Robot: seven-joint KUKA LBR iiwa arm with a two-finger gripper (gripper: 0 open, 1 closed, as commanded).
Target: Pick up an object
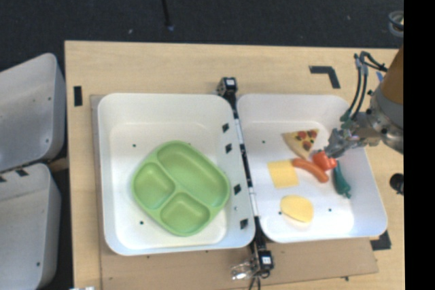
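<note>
There are no words, numbers or brand names to read anywhere here. The green plastic plate with three sections (180,187) has no writing on it. The two shallow white bins (115,146) are plain too. The light wooden bench top (170,64) has a few small black marks on it, like the black corner shape (325,74) near the top right, but these are just shapes, not letters.

Right bin (360,214) has a pizza slice (301,140), a flat yellow square (283,174), a pale yellow lump (297,208), an orange carrot (310,169) and a green piece (340,181), all lying flat.
</note>
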